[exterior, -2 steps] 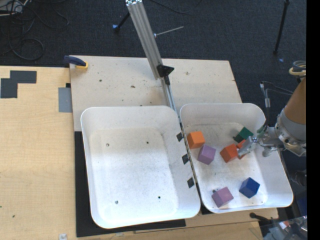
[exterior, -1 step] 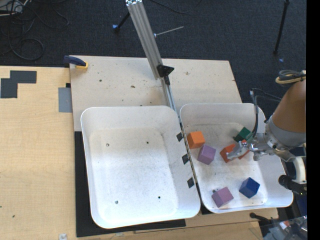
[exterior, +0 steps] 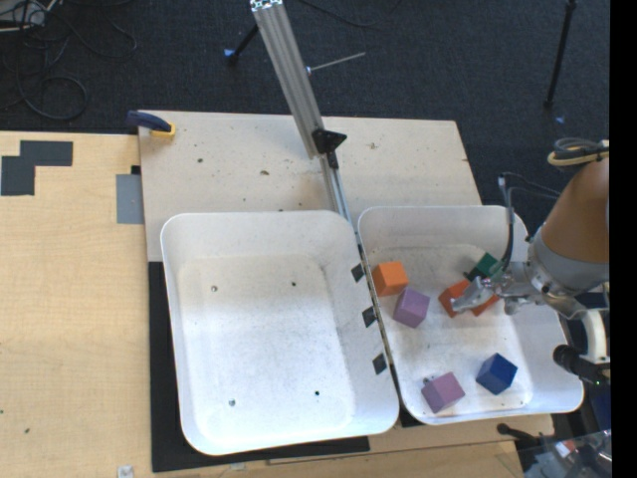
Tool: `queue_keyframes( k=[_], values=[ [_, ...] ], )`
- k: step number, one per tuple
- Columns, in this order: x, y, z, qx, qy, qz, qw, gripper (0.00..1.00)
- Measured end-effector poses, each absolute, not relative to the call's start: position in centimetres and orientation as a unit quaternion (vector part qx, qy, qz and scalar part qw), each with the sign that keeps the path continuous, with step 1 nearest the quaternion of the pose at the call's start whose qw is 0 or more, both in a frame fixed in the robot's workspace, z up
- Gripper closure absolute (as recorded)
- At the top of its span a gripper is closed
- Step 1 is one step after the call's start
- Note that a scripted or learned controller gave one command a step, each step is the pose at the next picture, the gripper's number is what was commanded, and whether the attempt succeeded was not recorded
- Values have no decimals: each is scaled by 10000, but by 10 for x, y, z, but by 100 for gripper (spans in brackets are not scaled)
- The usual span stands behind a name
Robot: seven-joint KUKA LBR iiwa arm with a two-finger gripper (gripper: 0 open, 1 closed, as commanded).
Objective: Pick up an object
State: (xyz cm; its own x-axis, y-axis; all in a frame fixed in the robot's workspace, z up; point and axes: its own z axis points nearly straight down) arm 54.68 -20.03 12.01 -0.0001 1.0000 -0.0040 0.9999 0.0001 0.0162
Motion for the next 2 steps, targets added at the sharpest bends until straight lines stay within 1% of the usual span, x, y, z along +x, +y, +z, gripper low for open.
queue_keyframes(
  k=[1, 2],
  values=[
    [546, -201, 128, 7090, 7052, 39, 56, 100],
    [547, -197, 189, 7062, 7080, 8, 14, 100]
  ],
)
